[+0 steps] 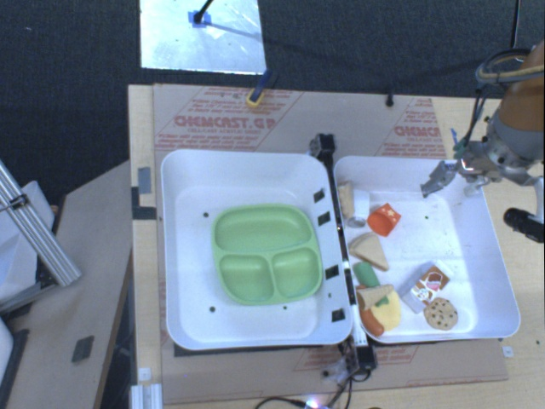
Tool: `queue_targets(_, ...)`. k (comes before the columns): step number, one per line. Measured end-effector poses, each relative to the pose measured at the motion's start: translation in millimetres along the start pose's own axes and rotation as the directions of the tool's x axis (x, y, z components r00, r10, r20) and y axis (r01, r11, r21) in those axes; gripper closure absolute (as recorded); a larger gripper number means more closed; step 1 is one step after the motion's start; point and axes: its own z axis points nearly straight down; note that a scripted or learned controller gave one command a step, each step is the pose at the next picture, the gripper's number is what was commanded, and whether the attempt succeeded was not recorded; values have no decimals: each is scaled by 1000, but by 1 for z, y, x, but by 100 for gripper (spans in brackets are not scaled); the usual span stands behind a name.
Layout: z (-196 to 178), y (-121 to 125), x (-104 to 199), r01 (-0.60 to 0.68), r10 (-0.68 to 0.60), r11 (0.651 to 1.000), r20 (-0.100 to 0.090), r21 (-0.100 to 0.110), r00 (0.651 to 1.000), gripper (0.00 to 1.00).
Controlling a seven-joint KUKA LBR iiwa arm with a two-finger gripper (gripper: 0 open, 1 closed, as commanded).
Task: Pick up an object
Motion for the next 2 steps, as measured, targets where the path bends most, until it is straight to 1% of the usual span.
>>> queue_targets(1, -9, 3, 1, 3, -3, 1000, 3, -14, 1000, 0)
queue_targets(2, 48, -3, 4, 1, -1, 1000, 2, -10, 1000, 0)
